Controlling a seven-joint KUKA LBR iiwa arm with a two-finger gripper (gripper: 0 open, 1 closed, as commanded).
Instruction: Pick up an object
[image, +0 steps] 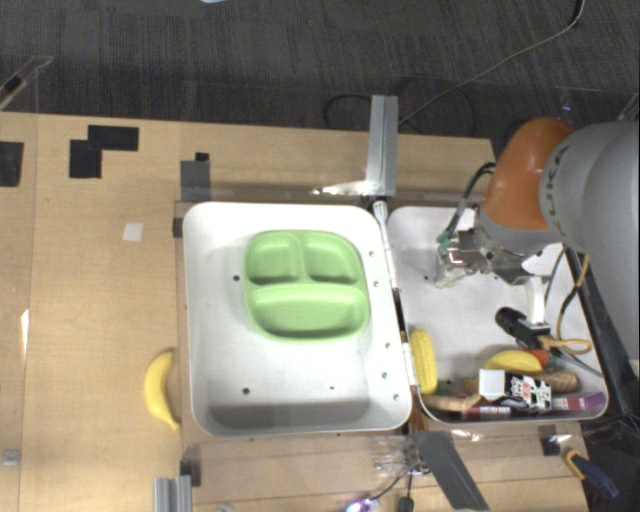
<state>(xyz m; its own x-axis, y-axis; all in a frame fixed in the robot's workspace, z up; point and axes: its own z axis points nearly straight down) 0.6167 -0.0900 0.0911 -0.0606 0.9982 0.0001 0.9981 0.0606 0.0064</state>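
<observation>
- We're hovering the gripper (452, 258) over the bare upper part of the right bin (420, 222); we're seeing nothing between the fingers, can't tell if they're apart or together.
- Pickable items are sitting well below the fingers: corn (424, 361), banana (514, 361), a small box (490, 382).
- Risk: we're descending here and closing on bare floor.
- The items are crowding the bin's lower wall, so a graze or slip looks likely.

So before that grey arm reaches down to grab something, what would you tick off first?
1. Things to pick lie in the right white bin: ok, yellow corn cob, banana.
2. Gripper over that bin: ok.
3. Fingers free of any object: cannot tell.
4. Gripper above a target: not ok, bare floor beneath.
5. Green divided plate out of the way, in left bin: ok.
</observation>
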